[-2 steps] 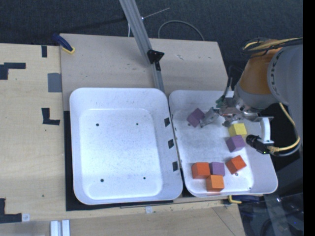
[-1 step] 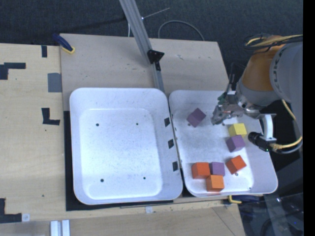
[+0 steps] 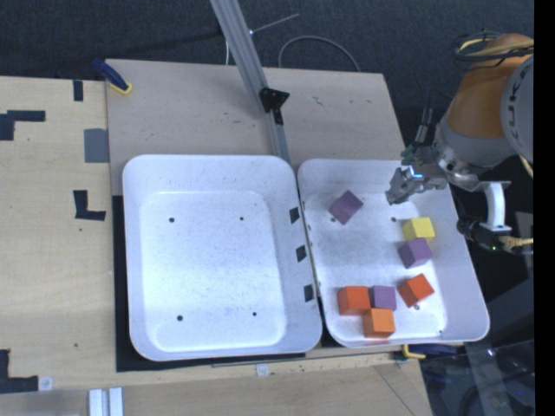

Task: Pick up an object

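Note:
The right bin [image 3: 451, 232] holds several small blocks. A purple block [image 3: 346, 206] lies near its upper middle. A yellow block [image 3: 420, 228] sits at the right with another purple block [image 3: 414, 252] just below it. Along the front lie an orange block [image 3: 416, 289], an orange block [image 3: 352, 299], a purple block [image 3: 382, 296] and an orange block [image 3: 378, 321]. My gripper [image 3: 401, 189] hangs over the bin's upper right, above and left of the yellow block and right of the upper purple block. Nothing shows between its fingers.
The left bin [image 3: 139, 232] lies beside the right one. A slanted metal pole [image 3: 243, 46] with a black clamp crosses the bench behind the bins. The arm's orange band [image 3: 486, 94] stands to the right of the bins.

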